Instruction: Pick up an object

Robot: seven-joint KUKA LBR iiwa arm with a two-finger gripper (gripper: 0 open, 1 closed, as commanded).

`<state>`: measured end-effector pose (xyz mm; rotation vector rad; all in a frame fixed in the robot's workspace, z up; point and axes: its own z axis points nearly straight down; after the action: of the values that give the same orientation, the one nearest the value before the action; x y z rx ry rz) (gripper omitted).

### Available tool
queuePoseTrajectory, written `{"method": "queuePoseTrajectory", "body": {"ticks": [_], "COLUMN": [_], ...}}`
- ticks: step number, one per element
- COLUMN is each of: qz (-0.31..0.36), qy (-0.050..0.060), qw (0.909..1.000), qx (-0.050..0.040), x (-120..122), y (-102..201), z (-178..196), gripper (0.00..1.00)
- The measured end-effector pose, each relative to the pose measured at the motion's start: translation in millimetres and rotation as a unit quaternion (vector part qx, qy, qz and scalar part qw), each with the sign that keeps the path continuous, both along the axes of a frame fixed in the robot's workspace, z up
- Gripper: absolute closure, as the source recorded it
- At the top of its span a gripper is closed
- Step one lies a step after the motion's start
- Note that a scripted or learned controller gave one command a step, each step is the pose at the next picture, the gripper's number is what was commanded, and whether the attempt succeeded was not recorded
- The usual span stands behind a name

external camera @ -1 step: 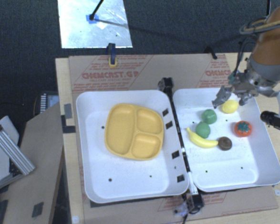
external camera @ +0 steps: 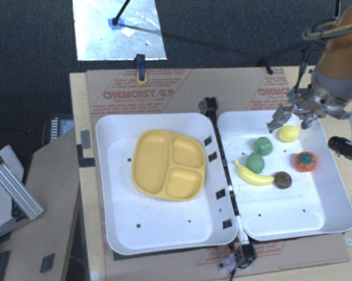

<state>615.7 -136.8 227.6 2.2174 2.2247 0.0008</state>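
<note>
In the right bin (external camera: 325,216) lie a yellow lemon (external camera: 288,134), two green round fruits (external camera: 262,145) (external camera: 255,162), a yellow banana (external camera: 253,175), a brown round piece (external camera: 282,180) and an orange-red fruit with a green top (external camera: 305,161). My gripper (external camera: 293,119) hangs over the bin's far side, just above the lemon, with its fingers spread to either side of it. The fingers are open and nothing is held between them.
The left bin (external camera: 119,231) holds a yellow divided plate (external camera: 167,164). Black clips run along the seam between the bins (external camera: 226,175). A foil sheet (external camera: 119,27) lies on the floor beyond the bench. The arm (external camera: 339,65) comes in from the right.
</note>
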Motion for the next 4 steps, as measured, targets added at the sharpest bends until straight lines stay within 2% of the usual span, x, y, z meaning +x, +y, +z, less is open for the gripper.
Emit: {"method": "queuePoseTrajectory", "body": {"ticks": [3,4], "qz": [-0.002,-0.002], "qy": [0.001,-0.002], "qw": [1.0,1.0], "qx": [0.0001,-0.0007], "x": [-2.2,-0.5], "y": [4.7,4.1], "z": [-136.4,-122.5], "gripper": [0.0,1.0]}}
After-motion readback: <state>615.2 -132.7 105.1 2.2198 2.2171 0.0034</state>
